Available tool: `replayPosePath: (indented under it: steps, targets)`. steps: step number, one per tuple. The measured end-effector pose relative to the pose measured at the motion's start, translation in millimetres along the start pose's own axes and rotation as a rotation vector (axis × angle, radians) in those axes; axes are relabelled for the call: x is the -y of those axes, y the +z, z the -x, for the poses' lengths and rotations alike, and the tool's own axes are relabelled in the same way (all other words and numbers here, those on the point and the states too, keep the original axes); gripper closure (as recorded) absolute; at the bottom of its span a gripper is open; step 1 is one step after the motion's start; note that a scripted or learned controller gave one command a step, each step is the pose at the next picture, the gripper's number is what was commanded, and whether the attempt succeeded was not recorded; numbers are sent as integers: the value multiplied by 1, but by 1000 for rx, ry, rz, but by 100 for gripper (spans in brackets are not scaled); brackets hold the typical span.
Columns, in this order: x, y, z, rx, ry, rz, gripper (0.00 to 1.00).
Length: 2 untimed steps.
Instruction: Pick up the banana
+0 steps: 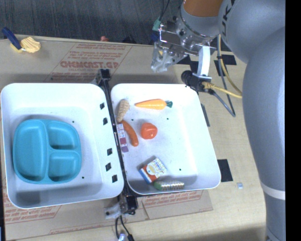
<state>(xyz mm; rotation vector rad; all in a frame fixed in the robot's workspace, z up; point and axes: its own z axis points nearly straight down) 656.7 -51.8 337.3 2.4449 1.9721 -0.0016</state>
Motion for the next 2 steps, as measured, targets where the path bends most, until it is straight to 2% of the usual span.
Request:
replayPosePath:
  steps: [1, 2]
  targets:
    - [24, 148, -40, 1, 108, -8, 100]
    - [-6, 67, 26, 1, 91, -1, 100]
